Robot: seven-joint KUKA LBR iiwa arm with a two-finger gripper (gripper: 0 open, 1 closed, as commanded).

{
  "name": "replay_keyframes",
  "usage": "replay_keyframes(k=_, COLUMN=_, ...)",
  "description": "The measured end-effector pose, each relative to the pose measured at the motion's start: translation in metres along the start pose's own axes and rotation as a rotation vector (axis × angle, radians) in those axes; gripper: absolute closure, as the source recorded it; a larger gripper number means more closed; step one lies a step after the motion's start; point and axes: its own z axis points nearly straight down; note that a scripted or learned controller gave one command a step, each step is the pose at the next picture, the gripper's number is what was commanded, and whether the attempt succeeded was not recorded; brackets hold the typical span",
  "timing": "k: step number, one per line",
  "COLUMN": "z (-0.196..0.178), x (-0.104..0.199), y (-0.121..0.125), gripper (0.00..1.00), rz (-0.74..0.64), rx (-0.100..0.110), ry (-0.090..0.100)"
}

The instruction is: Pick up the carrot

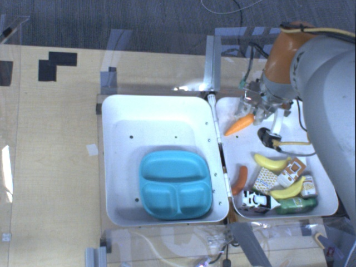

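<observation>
Our hand sits low at the carrot's thick end, in the right bin's far corner; we cannot tell its state, so no grasp or lift is confirmed. We count one carrot, two bananas, one sausage, and one blue tray in the left bin.

pincer: over the right bin's far end, at the carrot's thick end
carrot: lying slantwise in the right bin's far left corner
left bin: holds a blue divided tray
right bin near end: two bananas, a sausage, packets
</observation>
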Motion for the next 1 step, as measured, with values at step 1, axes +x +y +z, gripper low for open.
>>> replay_keyframes(k=1, z=-0.1375, x=0.0202, y=-0.0067, gripper=1.00, rz=0.138, rx=-0.002, ry=0.003)
